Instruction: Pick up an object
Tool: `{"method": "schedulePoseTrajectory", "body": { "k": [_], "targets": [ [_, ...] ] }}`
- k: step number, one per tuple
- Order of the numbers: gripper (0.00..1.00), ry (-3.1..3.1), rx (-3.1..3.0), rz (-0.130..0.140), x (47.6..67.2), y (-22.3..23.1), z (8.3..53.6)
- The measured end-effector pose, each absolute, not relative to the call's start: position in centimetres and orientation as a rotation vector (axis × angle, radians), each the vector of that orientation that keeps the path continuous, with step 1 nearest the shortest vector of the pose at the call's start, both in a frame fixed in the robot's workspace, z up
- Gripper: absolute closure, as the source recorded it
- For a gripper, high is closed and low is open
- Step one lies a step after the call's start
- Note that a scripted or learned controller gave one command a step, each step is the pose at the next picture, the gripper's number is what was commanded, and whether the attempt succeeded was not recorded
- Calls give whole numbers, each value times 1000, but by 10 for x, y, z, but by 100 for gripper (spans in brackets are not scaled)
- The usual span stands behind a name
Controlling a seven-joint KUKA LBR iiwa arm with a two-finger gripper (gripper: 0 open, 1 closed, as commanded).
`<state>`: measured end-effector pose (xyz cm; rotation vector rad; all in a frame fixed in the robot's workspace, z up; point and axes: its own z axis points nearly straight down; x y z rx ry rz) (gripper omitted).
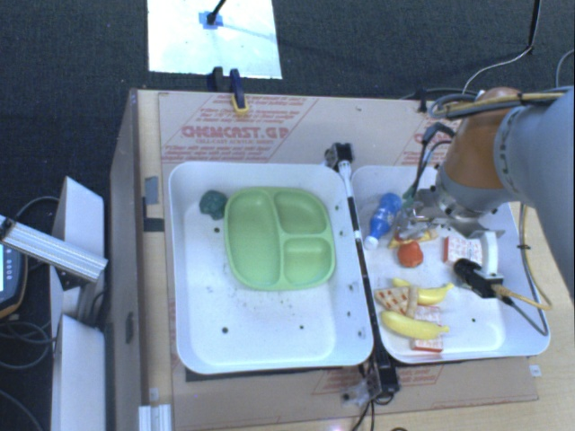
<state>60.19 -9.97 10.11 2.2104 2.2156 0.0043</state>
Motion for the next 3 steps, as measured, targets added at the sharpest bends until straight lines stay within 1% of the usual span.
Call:
{"method": "schedulePoseTrajectory", "body": {
  "k": [1,2,3],
  "targets": [
    [100,2223,2213,5,563,-79,226],
    [0,2224,2215,2,563,-79,225],
    [0,2221,2219,1,580,-93,84]
  ]
}}
